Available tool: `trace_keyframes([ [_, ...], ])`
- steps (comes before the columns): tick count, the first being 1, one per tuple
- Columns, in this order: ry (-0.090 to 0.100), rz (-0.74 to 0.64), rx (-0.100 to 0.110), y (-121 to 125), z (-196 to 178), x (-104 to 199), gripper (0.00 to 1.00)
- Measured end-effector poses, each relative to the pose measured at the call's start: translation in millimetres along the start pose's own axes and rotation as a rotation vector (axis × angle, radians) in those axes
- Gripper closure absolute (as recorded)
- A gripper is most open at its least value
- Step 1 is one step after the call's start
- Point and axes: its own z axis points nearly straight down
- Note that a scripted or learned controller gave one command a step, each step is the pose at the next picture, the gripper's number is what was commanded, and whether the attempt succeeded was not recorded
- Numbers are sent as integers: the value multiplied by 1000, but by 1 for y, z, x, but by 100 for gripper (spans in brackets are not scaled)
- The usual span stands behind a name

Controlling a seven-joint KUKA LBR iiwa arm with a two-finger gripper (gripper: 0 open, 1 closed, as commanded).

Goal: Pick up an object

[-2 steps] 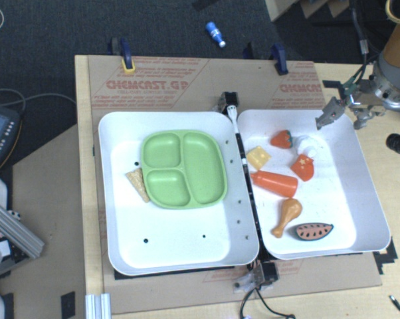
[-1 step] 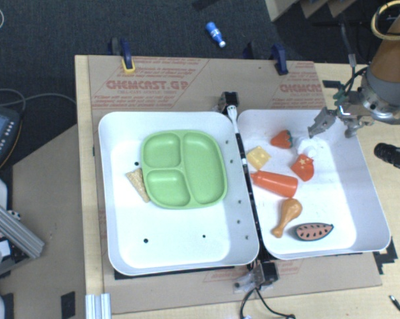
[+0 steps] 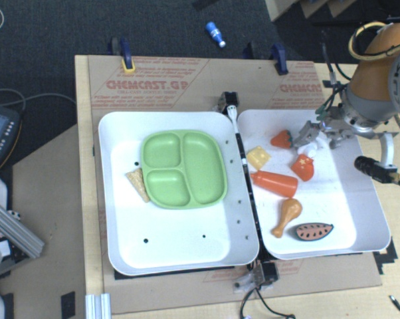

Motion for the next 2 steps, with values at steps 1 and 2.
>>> trace_keyframes([
  [1, -1, 0, -1, 0, 42, 1, 0],
  [2, -2, -1, -8, 1, 28, 1, 100],
])
